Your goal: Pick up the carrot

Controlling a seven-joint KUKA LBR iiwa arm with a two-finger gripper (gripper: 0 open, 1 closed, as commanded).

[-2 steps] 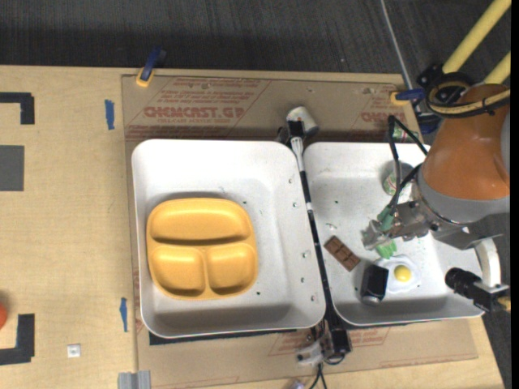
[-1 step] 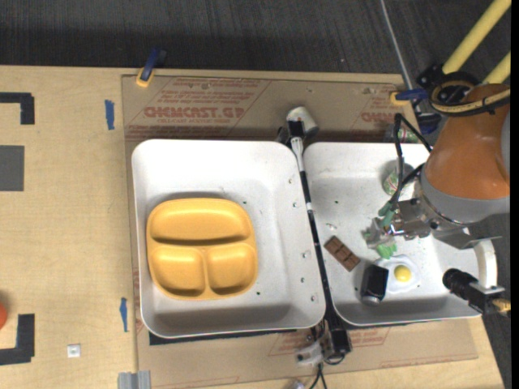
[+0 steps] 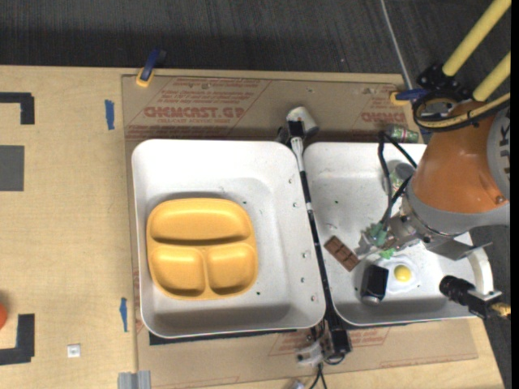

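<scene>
A: White plastic, two shallow bins with rounded corners. The left bin [image 3: 166, 159] holds a glossy yellow tray [image 3: 202, 246], moulded into three hollows.

B: And the right bin [image 3: 340, 168]?

A: Partly covered. The arm [image 3: 458, 213] comes in from the right of the frame, and its orange band [image 3: 454, 168] blocks that bin's right half. The gripper [image 3: 388, 240] sits below it, tangled in wires and a green bit, all too small to read.

B: Gripper apart or together?

A: I can't tell.

B: The carrot?

A: I can't tell where it lies. Below the gripper I make out a flat brown piece [image 3: 341, 254], a dark boxy block [image 3: 373, 283], and just beside that a white egg [image 3: 403, 275] with a yellow yolk.

B: Anything else cut off?

A: A red-orange blob [image 3: 2, 316] at the left edge, on the bench well apart from the bins, shape unclear. A black cable [image 3: 309, 209] runs down between the bins.
</scene>
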